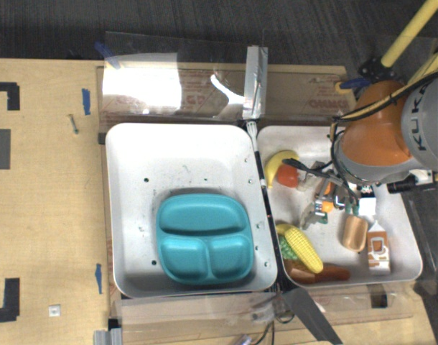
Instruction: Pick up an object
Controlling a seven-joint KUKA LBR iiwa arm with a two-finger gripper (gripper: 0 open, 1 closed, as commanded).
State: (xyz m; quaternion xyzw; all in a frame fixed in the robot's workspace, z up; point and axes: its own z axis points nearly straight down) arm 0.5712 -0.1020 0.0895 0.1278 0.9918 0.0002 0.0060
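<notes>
Reaching in from the worktop's right edge, the arm [373,131] bends down over the right bin [409,261], its tool [321,207] low among the items there; whether it is open cannot be told. Nearby lie corn [304,248], a copper cup [353,232] and a banana [278,164].

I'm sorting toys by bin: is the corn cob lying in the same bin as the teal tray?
No, the corn cob lies in the right bin, while the teal tray sits in the left bin.
</notes>
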